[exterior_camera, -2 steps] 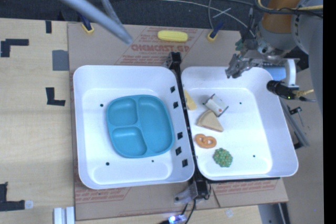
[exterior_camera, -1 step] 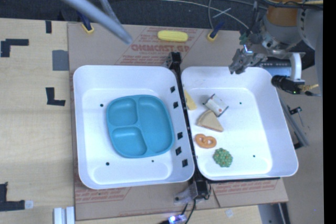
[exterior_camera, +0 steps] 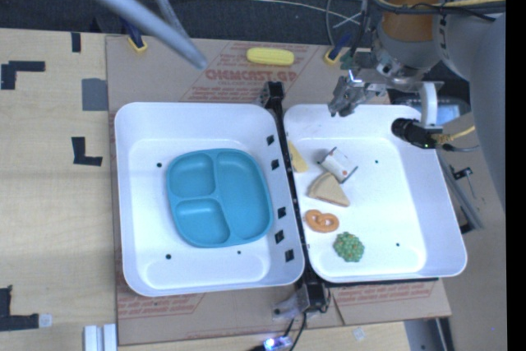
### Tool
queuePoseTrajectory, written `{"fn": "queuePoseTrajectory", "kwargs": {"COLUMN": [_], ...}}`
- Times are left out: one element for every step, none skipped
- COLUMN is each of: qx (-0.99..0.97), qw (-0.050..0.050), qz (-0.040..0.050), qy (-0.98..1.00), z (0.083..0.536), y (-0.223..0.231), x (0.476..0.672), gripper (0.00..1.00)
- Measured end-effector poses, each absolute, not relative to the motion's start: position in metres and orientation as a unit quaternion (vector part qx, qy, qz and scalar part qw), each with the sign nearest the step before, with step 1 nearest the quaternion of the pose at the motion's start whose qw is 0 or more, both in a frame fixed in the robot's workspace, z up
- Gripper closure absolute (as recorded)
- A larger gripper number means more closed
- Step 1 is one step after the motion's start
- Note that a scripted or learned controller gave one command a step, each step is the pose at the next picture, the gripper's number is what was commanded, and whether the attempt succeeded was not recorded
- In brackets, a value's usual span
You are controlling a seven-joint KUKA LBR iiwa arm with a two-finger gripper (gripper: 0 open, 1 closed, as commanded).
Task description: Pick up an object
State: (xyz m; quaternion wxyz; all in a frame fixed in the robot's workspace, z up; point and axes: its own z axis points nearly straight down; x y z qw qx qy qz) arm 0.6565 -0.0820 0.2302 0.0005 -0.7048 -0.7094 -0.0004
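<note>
Green broccoli piece (exterior_camera: pixel 349 246) sits nearest, with pretzel (exterior_camera: pixel 321 220), wedge (exterior_camera: pixel 329 191) and small block (exterior_camera: pixel 339 163) clustered toward nine o'clock in the right bin (exterior_camera: pixel 427 210). Tool (exterior_camera: pixel 343 101) hovers at twelve o'clock, fingers apart, clamping nothing; descending there risks striking the rim.

In the right-hand white bin, right of frame centre, lie a small white-and-grey block (exterior_camera: pixel 339 163), tilted, a tan wedge-shaped slice (exterior_camera: pixel 329 191) just below it, an orange pretzel-shaped piece (exterior_camera: pixel 321 220), and a green knobbly clump (exterior_camera: pixel 349 247) lowest.
</note>
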Motion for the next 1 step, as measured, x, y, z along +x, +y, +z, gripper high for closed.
{"fn": "queuePoseTrajectory", "kwargs": {"qx": [-0.705], "qw": [0.001], "qz": [0.0002], "qy": [-0.709], "z": [0.2348], "y": [-0.0250], "x": [0.6455], "gripper": [1.00]}}
